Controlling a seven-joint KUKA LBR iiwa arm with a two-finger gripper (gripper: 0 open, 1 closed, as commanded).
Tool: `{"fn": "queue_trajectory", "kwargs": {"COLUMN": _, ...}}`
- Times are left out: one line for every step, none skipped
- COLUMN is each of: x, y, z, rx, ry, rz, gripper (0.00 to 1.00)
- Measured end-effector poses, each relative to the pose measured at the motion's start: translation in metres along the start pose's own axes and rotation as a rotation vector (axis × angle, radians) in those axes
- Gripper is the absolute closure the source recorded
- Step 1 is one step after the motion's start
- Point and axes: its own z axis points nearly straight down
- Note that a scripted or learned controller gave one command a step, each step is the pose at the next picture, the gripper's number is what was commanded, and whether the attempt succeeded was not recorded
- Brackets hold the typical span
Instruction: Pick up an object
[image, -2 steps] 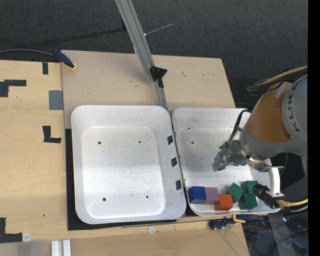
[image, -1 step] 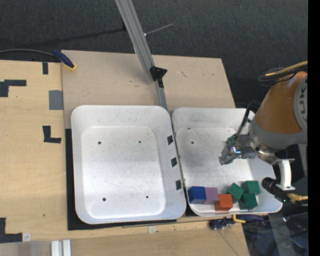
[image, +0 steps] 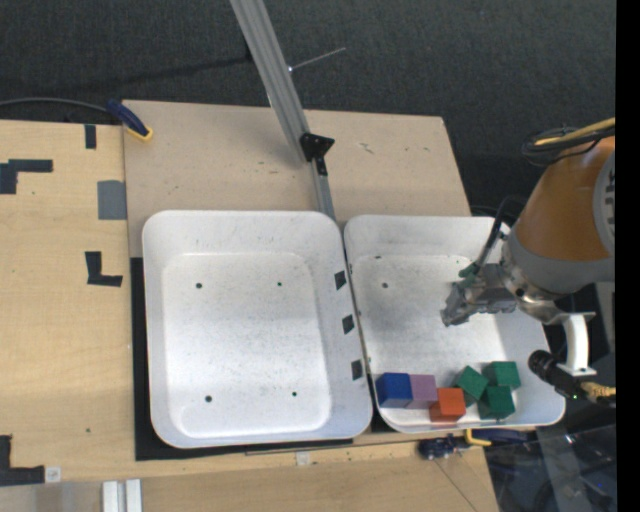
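Camera view looks down at a slant on two shallow white plastic bins side by side: the left bin (image: 245, 330) and the right bin (image: 415, 250), where the work is. The grey arm with its orange band (image: 565, 215) reaches in from the right, and its two-finger gripper (image: 458, 308) hangs over the middle of the right bin, well apart from the blocks; whether it is released or clenched I cannot tell, since the tip is small and dark against the bin floor, and nothing is visibly grasped. The likely targets cluster along the near wall of the right bin: a blue cube (image: 394, 389), a pale purple cube (image: 423, 390) touching it, a small orange cube (image: 448, 403) just beside that, and three dark green blocks (image: 490, 388) bunched together towards the right corner. They look like small rigid blocks, probably light and stiff, neither fragile nor soft, with flat faces that should take a pinch well, though smooth sides could slip. The blue cube seems the easiest, with its left face free; take it across two opposite flat sides. Being roughly cubic, none has a clear long axis; the blue and purple ones sit square to the bin wall, and the green ones lie turned at odd angles.
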Motion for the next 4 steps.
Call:
{"fn": "queue_trajectory", "kwargs": {"x": 0.048, "y": 0.025, "z": -0.012, "rx": 0.000, "ry": 0.001, "rz": -0.005, "gripper": 1.00}}
{"fn": "queue_trajectory", "kwargs": {"x": 0.094, "y": 0.045, "z": -0.004, "rx": 0.002, "ry": 0.001, "rz": -0.005, "gripper": 1.00}}
{"fn": "queue_trajectory", "kwargs": {"x": 0.147, "y": 0.065, "z": -0.019, "rx": 0.000, "ry": 0.002, "rz": -0.006, "gripper": 1.00}}
{"fn": "queue_trajectory", "kwargs": {"x": 0.196, "y": 0.079, "z": -0.009, "rx": 0.002, "ry": 0.000, "rz": -0.005, "gripper": 1.00}}
